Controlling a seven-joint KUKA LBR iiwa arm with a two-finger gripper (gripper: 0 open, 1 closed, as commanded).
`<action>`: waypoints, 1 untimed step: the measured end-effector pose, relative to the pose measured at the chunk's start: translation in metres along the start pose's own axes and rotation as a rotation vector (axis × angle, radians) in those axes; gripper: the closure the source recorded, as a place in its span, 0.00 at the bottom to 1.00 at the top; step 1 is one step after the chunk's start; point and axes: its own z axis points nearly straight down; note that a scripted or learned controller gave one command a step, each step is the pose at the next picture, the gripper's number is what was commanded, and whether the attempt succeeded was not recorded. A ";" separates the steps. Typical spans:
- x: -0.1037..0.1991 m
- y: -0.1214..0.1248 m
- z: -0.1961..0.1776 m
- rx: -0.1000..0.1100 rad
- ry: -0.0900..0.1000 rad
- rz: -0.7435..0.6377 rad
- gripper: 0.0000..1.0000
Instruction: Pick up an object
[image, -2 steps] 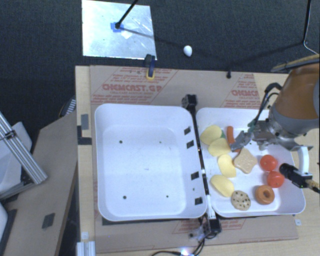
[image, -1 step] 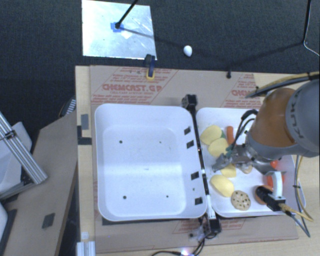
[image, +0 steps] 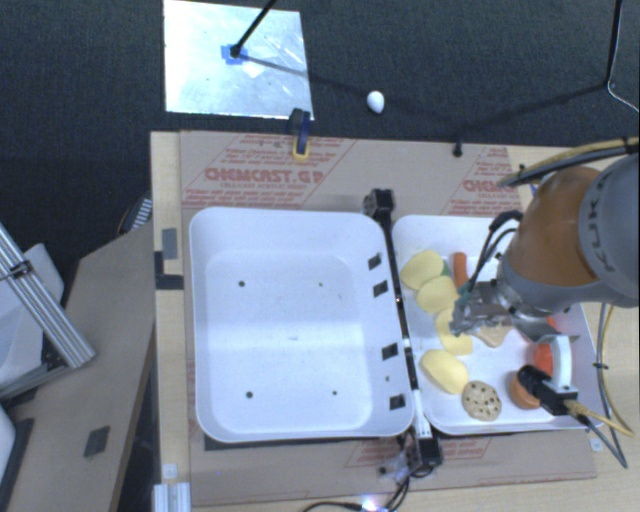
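The arm (image: 575, 235) is extended from the right over the right bin (image: 410, 232), with the gripper (image: 468, 318) lowered among the objects there. Whether the pincer is apart or together cannot be told, since it is seen from above against the clutter. Nothing is visibly clamped.

The candidate objects are all found in the right bin: several pale yellow pieces, one (image: 422, 267) near the upper left corner, one (image: 437, 294) just below it, one (image: 455, 341) directly under the gripper, and one (image: 445, 371) lower down. An orange carrot-like stick (image: 459, 267) lies beside the upper pieces. A speckled cookie (image: 482, 401) and an orange round item (image: 524, 390) are placed near the lower edge. The left bin (image: 290, 320) is noted alongside.

The step in hand is judged to be the descent onto a target, probably the yellow piece beneath the gripper. A firm closure and a straight lift are called for next; neighbouring pieces lie close and may be disturbed.
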 end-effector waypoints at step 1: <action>0.008 0.015 -0.217 -0.018 -0.002 -0.004 1.00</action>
